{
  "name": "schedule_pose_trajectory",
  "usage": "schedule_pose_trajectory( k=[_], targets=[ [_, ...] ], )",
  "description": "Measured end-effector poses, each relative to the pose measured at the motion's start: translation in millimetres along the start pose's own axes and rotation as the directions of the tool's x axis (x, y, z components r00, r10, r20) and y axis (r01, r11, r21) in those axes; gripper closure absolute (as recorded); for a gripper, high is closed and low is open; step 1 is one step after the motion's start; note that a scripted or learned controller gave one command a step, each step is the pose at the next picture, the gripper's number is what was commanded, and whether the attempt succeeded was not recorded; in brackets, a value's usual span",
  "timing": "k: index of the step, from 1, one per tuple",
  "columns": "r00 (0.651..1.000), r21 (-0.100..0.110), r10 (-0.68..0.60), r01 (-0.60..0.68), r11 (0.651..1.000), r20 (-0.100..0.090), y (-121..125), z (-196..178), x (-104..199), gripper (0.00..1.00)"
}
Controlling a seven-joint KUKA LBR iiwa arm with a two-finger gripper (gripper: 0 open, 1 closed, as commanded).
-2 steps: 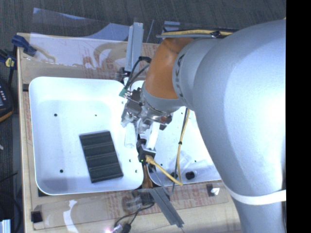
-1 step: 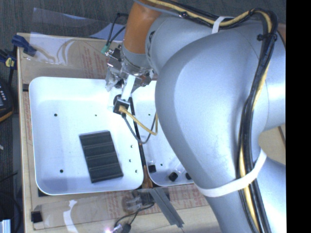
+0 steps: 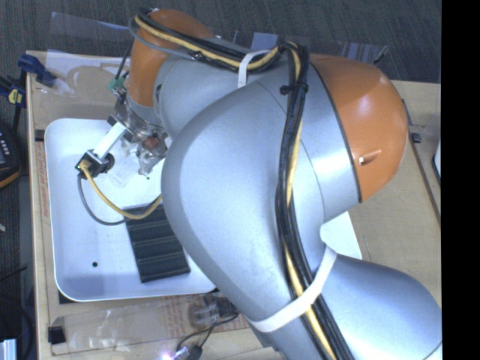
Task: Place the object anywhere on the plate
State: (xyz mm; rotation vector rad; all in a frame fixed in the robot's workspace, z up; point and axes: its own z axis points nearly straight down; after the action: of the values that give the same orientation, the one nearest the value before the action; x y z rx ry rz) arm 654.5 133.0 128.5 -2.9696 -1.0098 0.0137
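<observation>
A dark ribbed rectangular block (image 3: 156, 250) lies flat in the near part of the left white bin (image 3: 64, 201), partly tucked under the arm's big grey link. My gripper (image 3: 139, 156) hangs over the far middle of that bin, above and behind the block and apart from it. A white bracket with a black end (image 3: 101, 154) sticks out from the wrist to the left. From it a yellow and grey cable (image 3: 105, 205) loops down over the bin floor toward the block. The arm's body hides the bin's right side and nearly everything to the right of it.
The grey and orange arm (image 3: 300, 163) covers the middle and right of the bench. A small dark speck (image 3: 95, 264) lies on the bin floor near the front left. Clear plastic and blue items (image 3: 37, 70) lie behind the bin on the bench.
</observation>
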Motion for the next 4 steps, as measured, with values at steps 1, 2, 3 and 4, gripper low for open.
schedule_pose_trajectory(
  k=[1,2,3,4],
  targets=[
    [0.848,-0.007,-0.529,0.529,0.848,-0.002,-13.5,-92.8,2.0,1.0],
    [0.878,-0.002,-0.479,0.479,0.878,0.002,-13.6,19.6,-16.8,1.0],
    [0.972,-0.006,-0.235,0.235,0.972,-0.003,29.3,-62.4,-65.4,1.0],
    [0.998,-0.004,0.057,-0.057,0.998,-0.005,41.5,-62.4,-35.5,1.0]
  ],
)
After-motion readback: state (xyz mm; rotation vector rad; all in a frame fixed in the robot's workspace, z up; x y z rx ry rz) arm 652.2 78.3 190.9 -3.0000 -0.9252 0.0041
